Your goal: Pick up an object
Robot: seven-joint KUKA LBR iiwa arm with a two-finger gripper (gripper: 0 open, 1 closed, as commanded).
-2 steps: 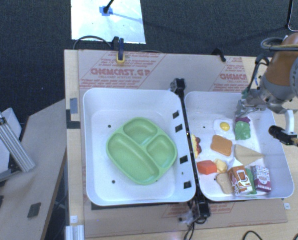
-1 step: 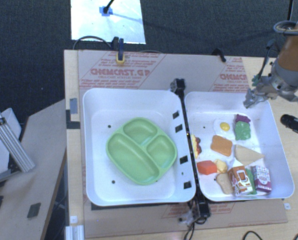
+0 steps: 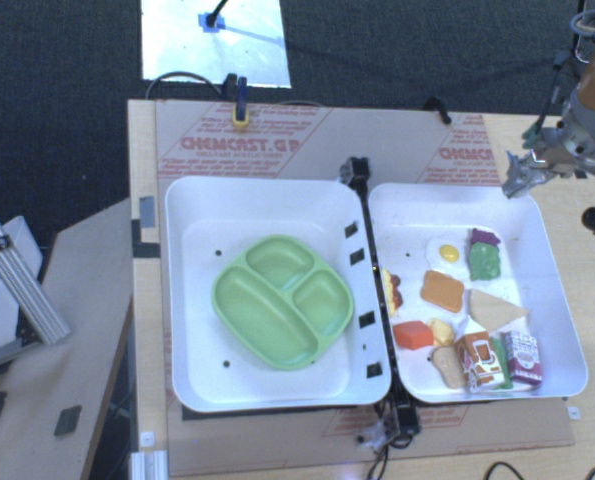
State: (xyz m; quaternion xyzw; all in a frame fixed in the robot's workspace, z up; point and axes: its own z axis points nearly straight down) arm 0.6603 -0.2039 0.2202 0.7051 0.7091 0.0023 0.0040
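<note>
A: What is seen in the right bin?
B: Toy food is piled there: a fried egg, a green and purple piece, a cheese wedge and small packets.
A: And the left bin?
B: A green tray with three parts is laid in it.
A: Where is the gripper kept?
B: It is held above the right bin's far corner, touching nothing. How wide it is opened cannot be told.
A: Can any words be read?
B: "CHEMCAST" is printed on the board behind the bins.
</note>
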